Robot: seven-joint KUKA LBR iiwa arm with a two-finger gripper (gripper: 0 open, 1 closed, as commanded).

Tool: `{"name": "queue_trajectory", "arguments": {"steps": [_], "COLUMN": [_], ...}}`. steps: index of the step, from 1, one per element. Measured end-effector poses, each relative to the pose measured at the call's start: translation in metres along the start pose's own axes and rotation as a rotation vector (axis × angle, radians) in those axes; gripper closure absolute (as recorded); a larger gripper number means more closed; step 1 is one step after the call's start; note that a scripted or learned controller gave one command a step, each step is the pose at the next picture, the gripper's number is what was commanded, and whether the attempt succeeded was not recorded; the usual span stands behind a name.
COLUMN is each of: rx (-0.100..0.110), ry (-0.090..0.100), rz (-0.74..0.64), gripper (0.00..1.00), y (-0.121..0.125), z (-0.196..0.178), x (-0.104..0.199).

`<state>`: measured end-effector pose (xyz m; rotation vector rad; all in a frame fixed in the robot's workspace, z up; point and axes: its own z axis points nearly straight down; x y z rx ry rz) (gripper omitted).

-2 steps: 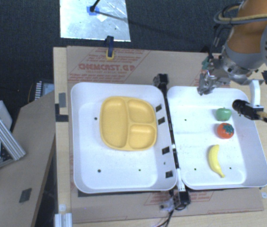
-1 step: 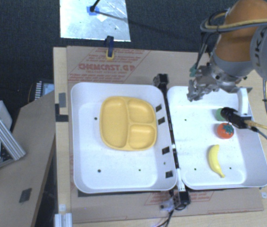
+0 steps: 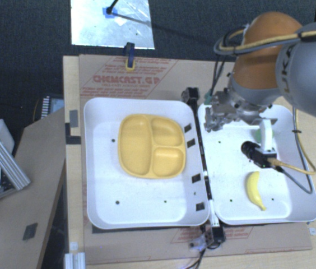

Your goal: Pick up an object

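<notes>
**Inspector:** Location of the object?
**Assessor:** Banana (image 3: 254, 190) lies in the right bin (image 3: 229, 170), toward its near edge; well apart from the gripper (image 3: 217, 118).
**Inspector:** Gripper status?
**Assessor:** Positioned at that bin's far left corner (beside the divider); apart or together, cannot tell; the left bin (image 3: 102, 206) carries a yellow divided plate (image 3: 149, 145).

There are two white bins, a left bin (image 3: 107, 206) and a right bin (image 3: 292, 200). There is one yellow plate (image 3: 149, 145) and one banana (image 3: 254, 190). The plate has three parts.
</notes>
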<state>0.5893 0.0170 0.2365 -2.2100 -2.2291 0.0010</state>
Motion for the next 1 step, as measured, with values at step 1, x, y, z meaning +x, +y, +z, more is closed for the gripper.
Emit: {"name": "queue_trajectory", "arguments": {"steps": [1], "rx": [-0.001], "ry": [0.000], "rz": [0.000], "gripper": [1.00], "y": [-0.0188], "z": [0.0101], "x": [0.0410]}}
